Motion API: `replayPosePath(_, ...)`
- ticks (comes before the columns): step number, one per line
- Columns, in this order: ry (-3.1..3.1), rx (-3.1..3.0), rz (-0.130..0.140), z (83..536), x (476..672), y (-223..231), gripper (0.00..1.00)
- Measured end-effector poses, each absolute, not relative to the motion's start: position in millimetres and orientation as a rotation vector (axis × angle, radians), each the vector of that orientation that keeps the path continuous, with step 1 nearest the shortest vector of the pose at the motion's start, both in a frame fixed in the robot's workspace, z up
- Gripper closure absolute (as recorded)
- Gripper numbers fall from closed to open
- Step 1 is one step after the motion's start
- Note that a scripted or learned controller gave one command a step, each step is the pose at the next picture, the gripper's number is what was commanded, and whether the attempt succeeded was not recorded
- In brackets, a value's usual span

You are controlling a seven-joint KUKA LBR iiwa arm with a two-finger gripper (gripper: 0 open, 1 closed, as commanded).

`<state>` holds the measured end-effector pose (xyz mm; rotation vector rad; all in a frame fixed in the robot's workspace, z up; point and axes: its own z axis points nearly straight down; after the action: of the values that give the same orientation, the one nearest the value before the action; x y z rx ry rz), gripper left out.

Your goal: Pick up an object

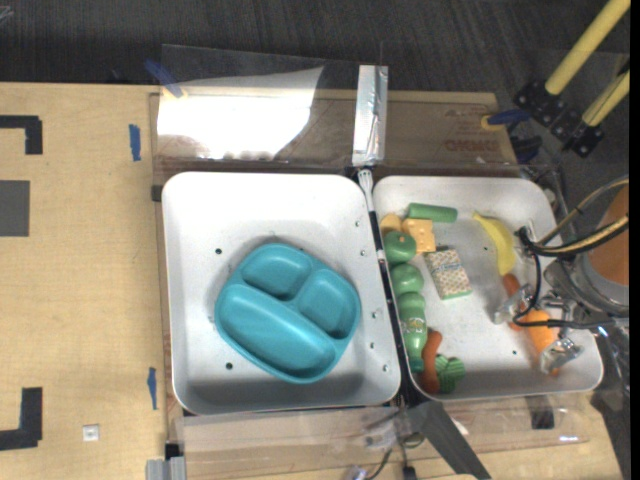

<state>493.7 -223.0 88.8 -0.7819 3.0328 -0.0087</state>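
The right bin (470, 353) holds several toy foods. A green cucumber (432, 211) and a yellow cheese wedge (420, 235) lie at the back. A green pea pod (407, 290) runs along the left wall, with a carrot (434, 364) at its near end. A speckled block (449, 273) lies in the middle and a banana (497, 240) at the back right. My gripper (522, 306) is low over the bin's right side, just beyond the banana's near tip. An orange piece (541, 332) lies right beside it. Black cables hide much of the gripper.
The left bin (190, 218) carries a teal divided plate (288, 310). A clear plastic sheet (240, 118) and a taped divider (370, 118) stand behind the bins. The arm's orange band (612, 253) is at the right edge. Yellow poles (590, 38) cross the far right corner.
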Motion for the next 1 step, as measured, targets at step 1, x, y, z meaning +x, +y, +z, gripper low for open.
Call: replayPosePath(1,3.019,-0.825,-0.011,89.0,492.3,-222.6,0.00)
